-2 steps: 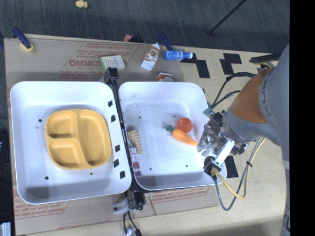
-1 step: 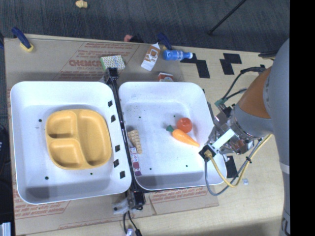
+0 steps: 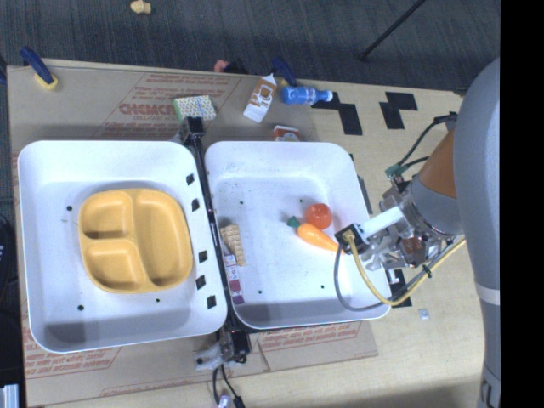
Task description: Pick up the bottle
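On the tabletop (image 3: 429,359), beyond the far rim of the right bin (image 3: 263,291), the bottle (image 3: 304,96) lies on its side. It is blue with a pale cap end. It rests outside both bins, just beside a small carton (image 3: 260,99) and well apart from the gripper (image 3: 404,249).

1. Gripper position. The gripper hangs over the right-hand rim of the right bin, at the near half of that rim. Whether it is apart or together cannot be determined from this view, because the wrist hardware covers it. Nothing is seen held in it.

2. Right bin contents. A toy carrot (image 3: 316,237) lies near the middle-right of the bin floor, touching or almost touching a red-orange ball (image 3: 319,214) on its far side. A waffle-patterned piece (image 3: 231,243) lies against the left wall. None of these is the task object.

3. Left bin (image 3: 51,228) contents. A yellow divided plate (image 3: 136,238) sits flat in the centre.

4. Assessment. The pick is judged as not yet begun. The gripper stands closer to the carrot than to the bottle, so a descent from this position would probably meet the wrong object or the bin rim.

5. Next move. The arm would need to travel toward the far edge of the tabletop, clear the bin wall, and align across the narrow axis of the bottle. A round body lying on its side is likely to roll if contacted off-centre.
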Robot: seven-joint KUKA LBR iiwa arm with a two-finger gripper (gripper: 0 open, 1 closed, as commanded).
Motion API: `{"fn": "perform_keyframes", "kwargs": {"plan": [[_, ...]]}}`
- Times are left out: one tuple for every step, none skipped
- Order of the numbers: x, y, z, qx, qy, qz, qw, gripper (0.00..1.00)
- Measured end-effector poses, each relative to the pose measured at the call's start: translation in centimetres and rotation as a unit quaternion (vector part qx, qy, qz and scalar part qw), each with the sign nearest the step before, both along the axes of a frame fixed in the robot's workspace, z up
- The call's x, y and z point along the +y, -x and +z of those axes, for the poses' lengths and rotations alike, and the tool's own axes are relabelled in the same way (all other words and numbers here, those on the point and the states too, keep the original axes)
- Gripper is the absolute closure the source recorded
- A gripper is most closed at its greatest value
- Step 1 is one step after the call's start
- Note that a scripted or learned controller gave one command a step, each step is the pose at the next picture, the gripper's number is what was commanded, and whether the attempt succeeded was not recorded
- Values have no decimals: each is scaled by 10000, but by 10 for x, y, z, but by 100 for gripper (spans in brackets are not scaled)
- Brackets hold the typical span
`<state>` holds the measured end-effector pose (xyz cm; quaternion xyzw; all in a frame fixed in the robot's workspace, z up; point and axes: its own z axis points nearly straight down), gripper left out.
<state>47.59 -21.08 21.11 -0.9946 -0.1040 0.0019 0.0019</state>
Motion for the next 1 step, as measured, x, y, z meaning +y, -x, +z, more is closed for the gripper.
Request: {"fn": "perform_keyframes", "kwargs": {"plan": [[0, 0, 11, -8, -2, -2, 10000, 100]]}}
